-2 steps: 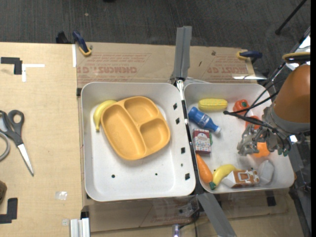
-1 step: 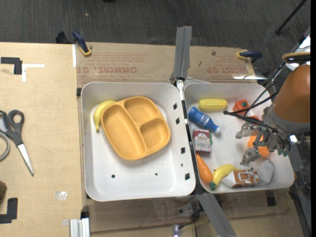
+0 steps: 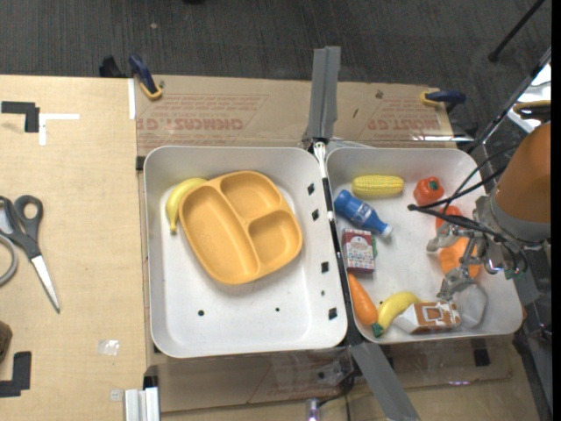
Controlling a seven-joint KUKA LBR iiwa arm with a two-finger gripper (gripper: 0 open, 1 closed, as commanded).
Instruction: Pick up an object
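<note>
The right bin (image 3: pixel 399 153) holds a corn cob (image 3: pixel 379 184), a blue bottle (image 3: pixel 359 211), a red pepper (image 3: pixel 429 190), a small printed box (image 3: pixel 359 253), a carrot (image 3: pixel 361 298), a banana (image 3: pixel 394 309) and a brown carton (image 3: pixel 436 316). My gripper (image 3: pixel 456 270) hangs low over the bin's right side, directly above an orange object (image 3: pixel 454 257) that it partly hides. A grey lump (image 3: pixel 474 303) lies just below it, beside the carton. Cables run across the wrist.
The left bin (image 3: pixel 228 331) bears a yellow divided plate (image 3: pixel 241 226) with a second banana (image 3: pixel 180 200) at its left rim. Scissors (image 3: pixel 31 244) lie on the wooden bench at far left. Blue clamps (image 3: pixel 145 75) hold the cardboard behind the bins.
</note>
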